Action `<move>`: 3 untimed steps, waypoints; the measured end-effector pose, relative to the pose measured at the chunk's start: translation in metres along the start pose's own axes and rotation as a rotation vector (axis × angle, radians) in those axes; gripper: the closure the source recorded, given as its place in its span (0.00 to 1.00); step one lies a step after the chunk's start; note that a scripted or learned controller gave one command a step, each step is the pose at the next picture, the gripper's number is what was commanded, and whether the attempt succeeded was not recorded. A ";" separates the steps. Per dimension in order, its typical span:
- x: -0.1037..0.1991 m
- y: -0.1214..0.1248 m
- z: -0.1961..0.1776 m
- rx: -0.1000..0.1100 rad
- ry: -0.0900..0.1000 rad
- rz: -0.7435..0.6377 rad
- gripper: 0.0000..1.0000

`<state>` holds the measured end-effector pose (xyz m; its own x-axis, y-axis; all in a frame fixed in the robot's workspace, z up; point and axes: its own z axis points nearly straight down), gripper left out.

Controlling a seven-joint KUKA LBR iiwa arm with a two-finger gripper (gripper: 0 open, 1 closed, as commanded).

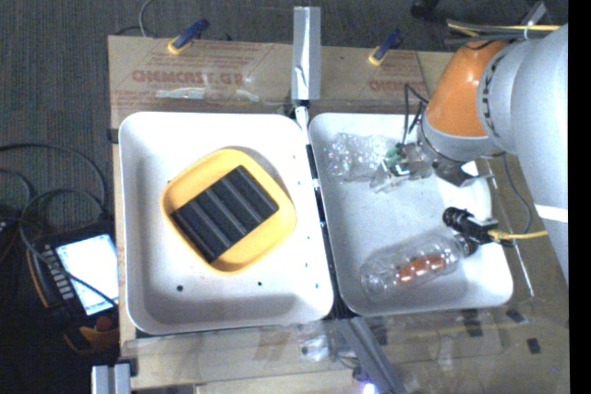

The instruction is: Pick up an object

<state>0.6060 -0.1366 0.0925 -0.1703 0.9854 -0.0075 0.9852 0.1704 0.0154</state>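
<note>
Camera view, looking down at a slant on 2 white bins set side by side.

In the left bin (148, 152): 1 yellow dish with a black ribbed insert (229, 209), lying flat near the middle, turned at an angle to the walls. Well apart from the arm, untouched.

In the right bin (489, 286): 1 clear plastic bottle with orange contents (411, 265), on its side along the near wall, cap end toward the right. Lying down, so likely to roll if nudged. Farther back, 1 crumpled clear plastic wrapper (351, 154) near the dividing edge. Both transparent and hard to outline against the white floor.

Reaching in from the right: the grey arm with its orange band (471, 101), wrist tipped down over the back half of the right bin. At its tip, the gripper (399, 163), low over the floor just beside the wrapper, on its right side. Cannot tell whether clenched or released; too small and too cluttered with glare. Nothing clearly caught in it.

Black cable fitting with yellow lead (466, 224) hanging off the arm, just beside the bottle's cap end.

Judgement: wrapper the probable target, given the tip's closeness to it; pick not yet accomplished, every item resting in a bin. Risk: thin slippery film sliding away instead of being caught.

Behind the bins, cardboard sheet (203, 74) held by 2 blue-and-yellow clamps (187, 35).
</note>
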 end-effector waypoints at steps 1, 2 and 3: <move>-0.018 -0.007 -0.107 0.016 0.003 0.086 0.00; -0.005 -0.102 -0.090 0.019 0.007 0.069 0.00; 0.102 -0.105 -0.093 0.018 0.009 -0.013 0.00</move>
<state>0.4834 -0.0540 0.1830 -0.1834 0.9830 0.0011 0.9830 0.1834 -0.0029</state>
